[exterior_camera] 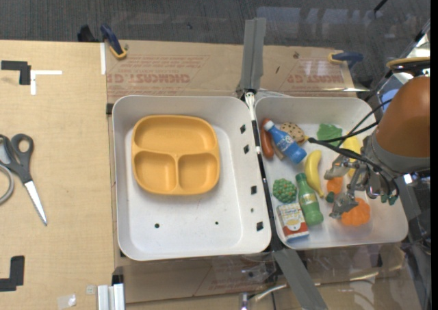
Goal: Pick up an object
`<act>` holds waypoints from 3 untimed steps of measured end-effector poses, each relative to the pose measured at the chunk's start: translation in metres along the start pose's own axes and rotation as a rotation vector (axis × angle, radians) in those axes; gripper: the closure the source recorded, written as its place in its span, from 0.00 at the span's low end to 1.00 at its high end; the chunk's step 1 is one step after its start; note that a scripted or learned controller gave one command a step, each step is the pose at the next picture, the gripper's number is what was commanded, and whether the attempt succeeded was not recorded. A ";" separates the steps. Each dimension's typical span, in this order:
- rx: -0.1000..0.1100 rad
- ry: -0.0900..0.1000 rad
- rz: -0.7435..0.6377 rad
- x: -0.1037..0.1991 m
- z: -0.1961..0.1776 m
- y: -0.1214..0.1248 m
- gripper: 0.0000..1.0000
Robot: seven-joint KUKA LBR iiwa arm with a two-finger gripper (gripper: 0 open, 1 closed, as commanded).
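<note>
Gripper (349, 196) low in right bin (390, 237), near its front right corner, arm coming in from the right. Fingers spread, nothing between them, so released. Orange round object (356, 214) lies directly under and just toward the near wall from the fingertips, touching or nearly so; cannot tell which. Likely the pick target: roundish, no real long axis, so approach angle matters little, only a short drop and close. Just left: green bottle (309, 200), long axis running near-to-far, with small carton (293, 222) beside its base at the near wall. Banana (314, 172) farther back, also lengthwise near-to-far, tilted slightly. Broccoli piece (285, 189) left of the bottle. Blue bottle (283, 143) and green leafy toy (330, 132) toward the far wall, well apart from the gripper. Left bin (137, 233) holds yellow divided tray (176, 153), not relevant to the pick.
</note>
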State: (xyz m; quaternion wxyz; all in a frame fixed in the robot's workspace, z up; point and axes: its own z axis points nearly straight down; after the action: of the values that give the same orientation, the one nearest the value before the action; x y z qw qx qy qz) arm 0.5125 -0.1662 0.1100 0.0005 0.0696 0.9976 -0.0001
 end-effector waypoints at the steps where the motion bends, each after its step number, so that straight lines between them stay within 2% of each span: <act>1: 0.000 -0.001 -0.049 0.031 0.018 -0.020 0.00; 2: 0.001 -0.005 -0.053 0.029 0.008 -0.018 1.00; 3: 0.001 -0.005 -0.053 0.029 0.008 -0.018 0.00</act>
State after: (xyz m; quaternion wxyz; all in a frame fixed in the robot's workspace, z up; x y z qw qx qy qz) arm 0.4809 -0.1802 0.1020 0.0029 0.0432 0.9991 -0.0009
